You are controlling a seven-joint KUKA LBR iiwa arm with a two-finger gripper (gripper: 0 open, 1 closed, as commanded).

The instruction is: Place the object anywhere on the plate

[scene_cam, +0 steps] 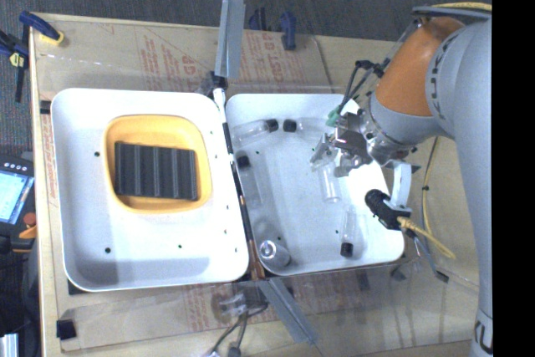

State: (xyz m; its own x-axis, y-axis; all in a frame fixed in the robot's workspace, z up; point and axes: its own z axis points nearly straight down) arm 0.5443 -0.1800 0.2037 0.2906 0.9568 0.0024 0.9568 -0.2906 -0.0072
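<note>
A yellow plate (pixel 125 130) lies in the left bin (pixel 75 221), with a dark ribbed block (pixel 156 170) resting on its middle. My gripper (pixel 335 156) hangs low over the upper right part of the right bin (pixel 288 205), under the grey arm with its orange band (pixel 410 79). Just below the gripper lies a clear tube (pixel 332 189); whether they touch is not clear. A second clear tube (pixel 347 226) with a black cap lies nearer the front wall. A clear vial (pixel 257 130) lies at the bin's back left.
A small black cap (pixel 290 126) sits beside the vial, and a black bit (pixel 242 160) lies by the divider. A round metal piece (pixel 268 250) sits in the right bin's front left corner. Clamps (pixel 287 28) and a metal bar (pixel 229 33) stand behind the bins.
</note>
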